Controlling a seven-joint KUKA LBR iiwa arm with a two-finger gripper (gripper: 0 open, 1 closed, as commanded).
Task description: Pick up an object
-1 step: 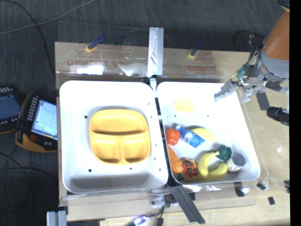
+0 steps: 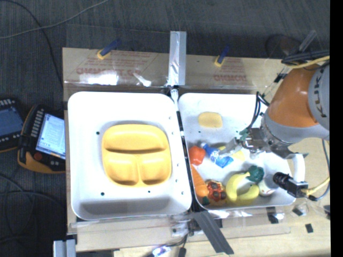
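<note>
The right bin (image 2: 236, 103) holds several small objects. A pale yellow block (image 2: 210, 120) lies near its back, and an orange-red ball (image 2: 196, 155) sits by its left wall. A blue-and-white packet (image 2: 221, 157) lies mid-bin. A yellow banana (image 2: 241, 189) is at the front with a green piece (image 2: 255, 173) just behind it. An orange carrot (image 2: 198, 184) and a red patterned item (image 2: 215, 189) lie at the front left. My gripper (image 2: 242, 141) hangs low over the bin's middle, just right of the blue-and-white packet. The grey wrist hides much of it.
The left bin (image 2: 86, 143) holds a yellow divided tray (image 2: 136, 154). The arm's orange band (image 2: 295, 98) and grey body cover the right bin's right side. A black part (image 2: 286, 182) juts over the bin's front right corner. A handheld pendant (image 2: 43, 138) lies left of the bench.
</note>
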